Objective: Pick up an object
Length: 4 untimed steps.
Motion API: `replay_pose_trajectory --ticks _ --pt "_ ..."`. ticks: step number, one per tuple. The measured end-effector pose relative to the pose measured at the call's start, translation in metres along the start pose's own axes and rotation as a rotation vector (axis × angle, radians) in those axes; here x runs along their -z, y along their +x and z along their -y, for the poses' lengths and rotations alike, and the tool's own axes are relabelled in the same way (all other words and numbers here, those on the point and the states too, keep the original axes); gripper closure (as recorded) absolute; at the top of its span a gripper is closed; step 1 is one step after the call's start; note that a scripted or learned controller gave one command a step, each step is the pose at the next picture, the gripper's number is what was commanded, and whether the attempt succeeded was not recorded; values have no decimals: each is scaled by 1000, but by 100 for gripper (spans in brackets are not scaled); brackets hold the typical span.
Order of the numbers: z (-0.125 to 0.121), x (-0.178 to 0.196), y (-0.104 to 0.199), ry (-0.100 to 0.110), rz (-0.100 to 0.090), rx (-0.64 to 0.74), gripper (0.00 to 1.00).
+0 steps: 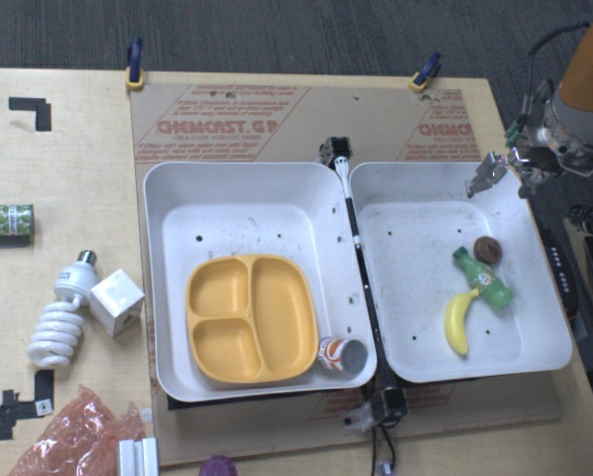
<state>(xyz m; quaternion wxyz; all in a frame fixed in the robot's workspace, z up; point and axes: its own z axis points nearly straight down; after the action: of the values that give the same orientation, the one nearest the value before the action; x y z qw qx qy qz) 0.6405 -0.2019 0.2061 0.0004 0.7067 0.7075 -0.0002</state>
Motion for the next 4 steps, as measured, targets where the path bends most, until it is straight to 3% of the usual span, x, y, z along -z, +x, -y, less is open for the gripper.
replay_pose_trajectory --ticks 1,2,3,4 --pt "50 -94 31 0 0 -2 0" --pt "113 -114 85 0 -1 -2 0" --pt "111 -104 84 -2 0 -4 100" --pt "75 -113 86 -1 0 0 100"
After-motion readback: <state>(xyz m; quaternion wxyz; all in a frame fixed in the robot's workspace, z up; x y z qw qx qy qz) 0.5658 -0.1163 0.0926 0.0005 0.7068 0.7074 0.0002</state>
